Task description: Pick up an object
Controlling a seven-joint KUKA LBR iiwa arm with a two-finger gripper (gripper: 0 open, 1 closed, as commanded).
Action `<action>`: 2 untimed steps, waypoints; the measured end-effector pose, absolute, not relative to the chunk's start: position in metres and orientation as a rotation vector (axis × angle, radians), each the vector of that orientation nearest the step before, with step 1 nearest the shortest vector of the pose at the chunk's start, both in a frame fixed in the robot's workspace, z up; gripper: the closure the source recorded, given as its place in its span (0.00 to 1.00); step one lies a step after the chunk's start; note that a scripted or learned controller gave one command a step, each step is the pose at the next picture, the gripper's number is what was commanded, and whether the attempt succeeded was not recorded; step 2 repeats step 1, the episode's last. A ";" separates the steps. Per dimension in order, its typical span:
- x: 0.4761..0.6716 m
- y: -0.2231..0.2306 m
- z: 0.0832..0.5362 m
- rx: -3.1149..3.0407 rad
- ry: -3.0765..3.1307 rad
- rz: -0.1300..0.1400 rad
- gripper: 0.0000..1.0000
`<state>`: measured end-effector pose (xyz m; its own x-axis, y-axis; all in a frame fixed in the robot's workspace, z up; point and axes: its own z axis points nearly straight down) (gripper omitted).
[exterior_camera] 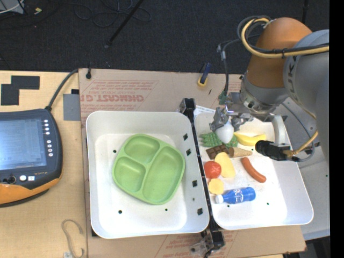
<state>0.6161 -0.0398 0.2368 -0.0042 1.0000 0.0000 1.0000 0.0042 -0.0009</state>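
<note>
Seen from above, two white bins sit side by side on the counter. The left bin (99,208) holds a green divided tray (149,168). The right bin (293,208) holds toy food: a banana (250,139), sausage (253,169), tomato (213,169) and blue bottle (237,196). The hand (226,127) hangs over the bin's far end, pinching a white egg-shaped object (226,134) between its fingers.

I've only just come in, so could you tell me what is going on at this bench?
The grey KUKA arm reaches into the right white bin, its gripper low over a small white egg-shaped object among toy foods: a yellow banana, red sausage, red tomato and blue bottle. The left white bin holds a green divided plate.
</note>
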 end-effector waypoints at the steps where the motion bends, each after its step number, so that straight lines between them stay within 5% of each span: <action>1: 0.605 -0.031 0.228 -2.218 -2.219 0.006 1.00; 2: 0.605 -0.031 0.228 -2.218 -2.219 0.006 1.00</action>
